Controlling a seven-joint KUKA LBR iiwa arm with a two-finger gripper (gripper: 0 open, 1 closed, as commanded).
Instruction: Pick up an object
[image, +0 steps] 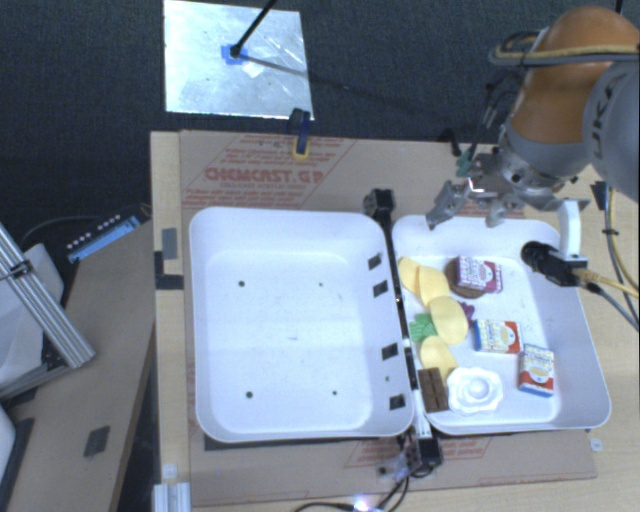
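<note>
While the pincer hangs spread and empty above the right bin's far edge, a brown round packet lies below it, label unreadable.

Two white bins counted: left bin, right bin.

Contents of right bin counted by kind:
- Yellow pieces: three seen — one near top, one in middle, one lower.
- Small printed boxes: two — one, other just beside it.
- Round dark red item: one.
- Green piece: one, partly hidden.
- Brown bar: one.
- White round item: one.

Total in right bin: nine things.
</note>
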